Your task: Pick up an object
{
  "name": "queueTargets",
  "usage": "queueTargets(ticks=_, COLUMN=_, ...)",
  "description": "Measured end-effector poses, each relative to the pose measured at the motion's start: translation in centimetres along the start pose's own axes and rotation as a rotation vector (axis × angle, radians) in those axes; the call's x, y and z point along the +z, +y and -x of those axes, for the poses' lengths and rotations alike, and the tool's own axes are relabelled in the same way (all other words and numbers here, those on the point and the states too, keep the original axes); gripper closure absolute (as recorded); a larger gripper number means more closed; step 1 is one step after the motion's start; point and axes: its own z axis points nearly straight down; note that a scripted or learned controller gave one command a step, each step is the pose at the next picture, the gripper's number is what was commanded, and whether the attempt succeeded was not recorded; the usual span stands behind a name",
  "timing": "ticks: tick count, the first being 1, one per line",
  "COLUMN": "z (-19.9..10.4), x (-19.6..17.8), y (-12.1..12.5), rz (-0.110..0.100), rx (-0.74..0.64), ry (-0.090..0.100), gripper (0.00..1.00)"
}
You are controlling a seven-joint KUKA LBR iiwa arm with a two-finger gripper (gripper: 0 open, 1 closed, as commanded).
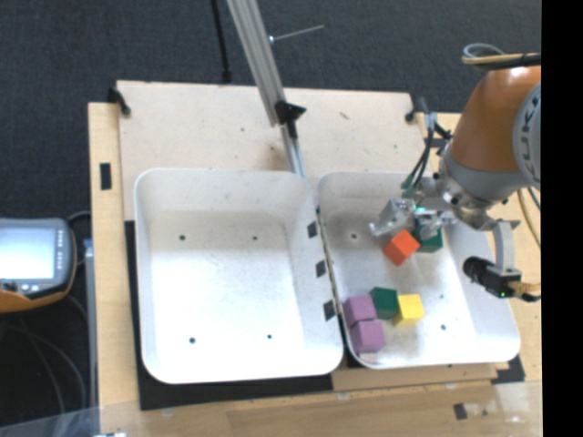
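Right bin: holds every block; arm reaches in from the right.
Gripper: low over the bin's upper middle, clenched on orange block, which sits tilted between the fingers.
Loose blocks: two purple blocks, green block, yellow block, clustered near front wall.

— Where's the arm now?
— Reaching in from the right, orange band above the wrist, bent downward.
— And the gripper?
— Low, pointing leftward; its fingers I can't make out.
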Motion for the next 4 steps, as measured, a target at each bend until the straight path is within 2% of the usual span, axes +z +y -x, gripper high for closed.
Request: queueTargets(ticks=4, z=0.01, x=0.0, y=0.0, rz=0.001, rx=0.002, ry=0.0, gripper=0.0)
